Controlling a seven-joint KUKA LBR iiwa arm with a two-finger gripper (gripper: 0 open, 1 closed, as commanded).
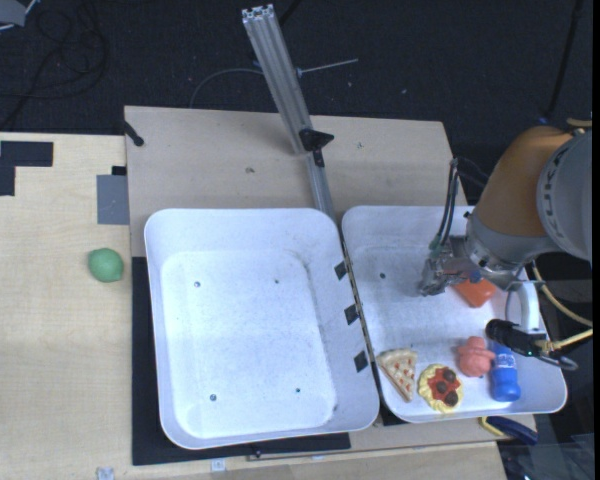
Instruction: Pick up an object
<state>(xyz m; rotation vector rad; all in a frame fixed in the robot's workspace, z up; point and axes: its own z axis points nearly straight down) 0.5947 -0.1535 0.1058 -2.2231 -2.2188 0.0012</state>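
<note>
The right bin [400, 238] holds several small toys: an orange piece [476, 291] by the arm's wrist, a pink lump [473, 356], a blue bottle [504, 377], a pizza slice [400, 371] and a round red-and-yellow pizza [440, 387] near the front rim. My gripper [433, 280] hangs low over the middle of the right bin, just left of the orange piece. The wrist body covers its fingers from above. Nothing shows between them.
The left bin [170, 238] sits beside the right one. A green ball [106, 265] lies on the wooden bench to the left. A metal rail [285, 78] slants from the back down to the bins' divider. Cables hang along the arm's right side.
</note>
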